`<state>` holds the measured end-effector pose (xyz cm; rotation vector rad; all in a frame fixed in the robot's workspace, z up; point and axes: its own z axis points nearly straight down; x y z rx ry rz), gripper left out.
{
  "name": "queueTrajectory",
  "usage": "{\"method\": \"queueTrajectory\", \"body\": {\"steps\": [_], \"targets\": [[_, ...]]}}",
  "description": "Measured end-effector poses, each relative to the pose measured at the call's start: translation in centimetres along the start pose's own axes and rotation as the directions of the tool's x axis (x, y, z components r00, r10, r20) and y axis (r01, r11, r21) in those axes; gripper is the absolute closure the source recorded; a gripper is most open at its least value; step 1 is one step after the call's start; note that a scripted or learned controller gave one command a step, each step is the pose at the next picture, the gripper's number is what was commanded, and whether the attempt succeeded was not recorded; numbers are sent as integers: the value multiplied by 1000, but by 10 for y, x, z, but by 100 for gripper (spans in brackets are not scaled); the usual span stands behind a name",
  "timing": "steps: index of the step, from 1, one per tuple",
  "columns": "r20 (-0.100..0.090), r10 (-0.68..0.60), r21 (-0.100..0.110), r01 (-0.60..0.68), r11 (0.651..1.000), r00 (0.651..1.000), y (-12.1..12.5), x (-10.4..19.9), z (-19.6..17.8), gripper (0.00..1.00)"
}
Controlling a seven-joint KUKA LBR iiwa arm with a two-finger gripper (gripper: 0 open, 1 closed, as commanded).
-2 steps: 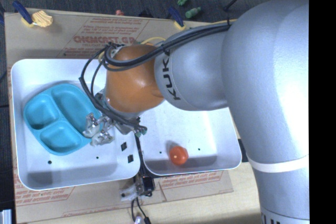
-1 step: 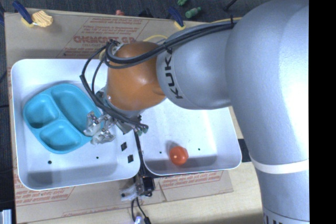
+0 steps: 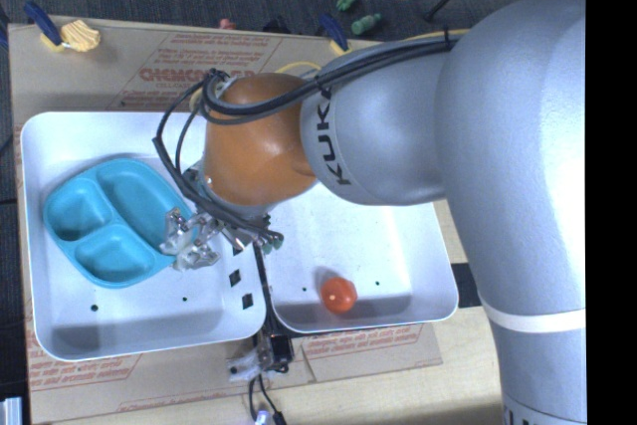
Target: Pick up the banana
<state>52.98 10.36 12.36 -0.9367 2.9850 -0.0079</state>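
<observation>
Camera view puts our end effector [image 3: 194, 239] beside the blue divided tray [image 3: 107, 220], its grip state unclear. We judge we are searching; next we must locate the banana.

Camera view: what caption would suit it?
KUKA arm reaching over two white bins, near a blue divided tray and an orange ball.

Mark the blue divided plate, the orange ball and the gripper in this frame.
blue divided plate [image 3: 105, 214]: camera view, central ridge between compartments.
orange ball [image 3: 338, 294]: camera view, middle of its top surface.
gripper [image 3: 192, 249]: camera view, between its fingertips, by the plate's right edge.
</observation>
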Motion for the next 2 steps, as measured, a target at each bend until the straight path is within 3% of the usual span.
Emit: {"method": "queueTrajectory", "body": {"steps": [1,2], "targets": [[-2,0,0,0,1000,1000,0,0,-10,100],[-15,7,-10,-7,1000,1000,24,20,32,100]]}}
